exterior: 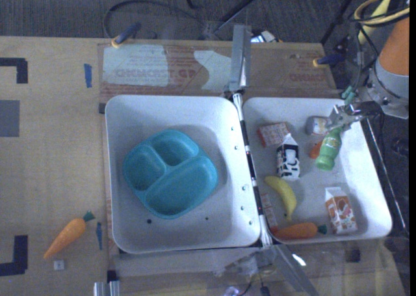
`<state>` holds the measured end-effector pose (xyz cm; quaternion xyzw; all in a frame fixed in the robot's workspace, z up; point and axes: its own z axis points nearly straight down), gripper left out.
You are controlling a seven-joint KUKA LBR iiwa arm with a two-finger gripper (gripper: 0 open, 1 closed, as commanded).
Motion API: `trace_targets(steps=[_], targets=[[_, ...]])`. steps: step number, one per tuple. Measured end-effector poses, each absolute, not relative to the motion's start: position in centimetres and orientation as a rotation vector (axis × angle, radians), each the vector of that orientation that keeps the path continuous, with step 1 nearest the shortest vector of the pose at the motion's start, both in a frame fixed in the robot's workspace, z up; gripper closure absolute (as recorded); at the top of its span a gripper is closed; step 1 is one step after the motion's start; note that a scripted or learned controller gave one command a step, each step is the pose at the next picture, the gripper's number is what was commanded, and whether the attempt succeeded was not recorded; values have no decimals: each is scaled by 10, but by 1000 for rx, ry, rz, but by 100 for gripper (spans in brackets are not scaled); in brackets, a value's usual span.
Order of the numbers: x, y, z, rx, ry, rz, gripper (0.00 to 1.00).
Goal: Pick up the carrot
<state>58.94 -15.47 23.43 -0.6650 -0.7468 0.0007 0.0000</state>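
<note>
Wooden bench [52,158] bears two shallow white bins, with dark carpet and stand legs beyond its far edge. Left bin [123,112] holds a teal divided plate [170,172]. Right bin [374,177] holds the working stock.

Location of target: the carrot [299,230] lies on its side at about 6 o'clock in the right bin, close to the near wall, leaf end toward 3 o'clock. A banana [284,195] lies just beside it toward 11 o'clock; an orange-and-white carton [340,210] lies near it toward 2 o'clock. A second carrot [65,237] lies on the bench outside the bins, at 8 o'clock of the left bin.

Gripper [346,111] sits at 1 o'clock in the right bin, above a green bottle [329,149] and near a small grey item [316,124]. Whether its fingers are spread or pressed together cannot be told at this resolution; nothing is seen between them.

Assessment: the approach step is in hand; no grasp on the target has been made. The gripper stands well apart from the carrot in the bin.

Requirement for next move, as judged: travel toward 6 o'clock, clear the bottle and carton, align across the carrot's narrow width, then descend without nudging the banana or fouling the near wall.
</note>
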Motion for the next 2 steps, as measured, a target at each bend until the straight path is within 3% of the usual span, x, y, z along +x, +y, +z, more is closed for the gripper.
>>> trace_targets(steps=[1,2], targets=[[593,-136,201,-1955,-2453,4,100],[592,-137,231,-2334,-2102,4,100]])
